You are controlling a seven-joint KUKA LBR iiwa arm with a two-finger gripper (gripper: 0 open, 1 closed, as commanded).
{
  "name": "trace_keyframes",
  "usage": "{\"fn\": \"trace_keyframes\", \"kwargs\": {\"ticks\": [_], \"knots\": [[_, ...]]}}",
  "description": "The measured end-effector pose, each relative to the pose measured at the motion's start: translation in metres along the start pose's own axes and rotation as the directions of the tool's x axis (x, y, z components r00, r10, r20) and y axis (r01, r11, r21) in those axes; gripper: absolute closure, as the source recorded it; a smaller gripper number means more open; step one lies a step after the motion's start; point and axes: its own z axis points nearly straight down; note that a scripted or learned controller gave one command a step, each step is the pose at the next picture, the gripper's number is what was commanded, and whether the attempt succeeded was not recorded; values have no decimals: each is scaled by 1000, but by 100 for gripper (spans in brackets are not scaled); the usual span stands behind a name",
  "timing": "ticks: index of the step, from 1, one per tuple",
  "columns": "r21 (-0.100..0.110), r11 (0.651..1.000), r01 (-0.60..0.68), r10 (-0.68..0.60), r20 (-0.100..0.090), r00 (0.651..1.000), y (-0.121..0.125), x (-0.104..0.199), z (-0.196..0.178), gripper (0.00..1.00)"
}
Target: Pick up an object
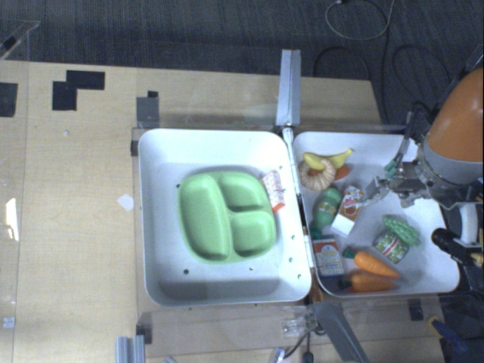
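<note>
I logged the right bin (446, 282) as crowded: a banana (327, 159) and a tan round item (317, 175) sat near its far-left corner, a green bottle (327, 208) and a red-and-white packet (350, 200) stood just beside each other along the left wall, a small carton (329, 256) lay near the front-left corner, two carrots (372, 272) lay touching along the front edge, and a green can (393, 240) sat mid-bin toward the front. The left bin (151, 225) carried a green tray (225, 215), with a small wrapper (274, 189) at the tray's right edge. The gripper (386, 181) hung over the right bin's far-right part, its tips above bare floor between the packet and the can, touching neither as far as I could judge. I could not tell whether it stood apart or together; the metalwork blurred into the white floor. Nothing appeared clamped in it. My worry was the clutter: a straight descent from there would likely close on bare floor, and a descent nearer the left wall could nudge the packet into the bottle or catch two things at once. The can looked rounded and the carrots smooth and tapered, so either might squirt out of a pinch taken off-centre. Items hard against the wall left little room for one side of the tool.
</note>
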Motion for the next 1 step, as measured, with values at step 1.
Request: {"fn": "trace_keyframes", "kwargs": {"ticks": [1], "knots": [[1,999,-53,53,1,999,-44,-8,82,0]]}}
